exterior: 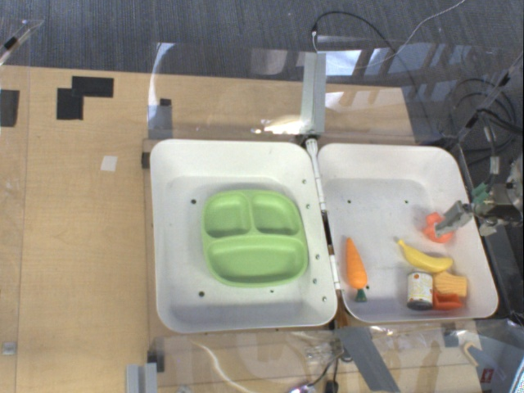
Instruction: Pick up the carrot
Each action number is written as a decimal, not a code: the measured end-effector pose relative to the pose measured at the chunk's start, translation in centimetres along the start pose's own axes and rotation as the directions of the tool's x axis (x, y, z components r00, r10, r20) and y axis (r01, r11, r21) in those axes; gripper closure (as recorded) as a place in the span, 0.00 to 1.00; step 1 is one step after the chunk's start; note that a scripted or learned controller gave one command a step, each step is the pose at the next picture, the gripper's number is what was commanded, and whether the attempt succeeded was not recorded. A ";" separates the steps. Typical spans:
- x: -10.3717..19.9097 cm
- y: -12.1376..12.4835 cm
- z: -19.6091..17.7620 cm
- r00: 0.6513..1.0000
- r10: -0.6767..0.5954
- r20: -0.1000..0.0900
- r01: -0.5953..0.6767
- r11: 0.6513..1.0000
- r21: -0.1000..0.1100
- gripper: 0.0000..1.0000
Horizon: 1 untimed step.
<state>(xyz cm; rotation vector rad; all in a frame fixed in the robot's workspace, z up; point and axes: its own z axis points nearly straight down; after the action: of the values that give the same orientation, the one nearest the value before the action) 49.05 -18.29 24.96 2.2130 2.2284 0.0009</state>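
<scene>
One carrot (354, 265) lies untouched at the right bin's (385, 164) left wall (leafy end nearest the camera), so the reach has barely begun: the hand (452, 218), whose spread I cannot tell, must cross leftward from the far side.

Wooden bench (74, 219), two white bins (176, 305)

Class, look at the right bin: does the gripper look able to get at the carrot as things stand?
Probably yes. The carrot lies alone near the left wall of the right bin, with bare floor around it. The banana and can sit apart to its right. The gripper is across the bin at an orange ring.
</scene>
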 end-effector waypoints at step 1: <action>9.1 -0.2 9.6 1.000 0.011 -0.001 -0.011 1.000 0.002 0.00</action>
<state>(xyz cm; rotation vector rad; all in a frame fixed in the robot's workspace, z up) 48.76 -9.19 15.39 2.2270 2.2176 -0.0005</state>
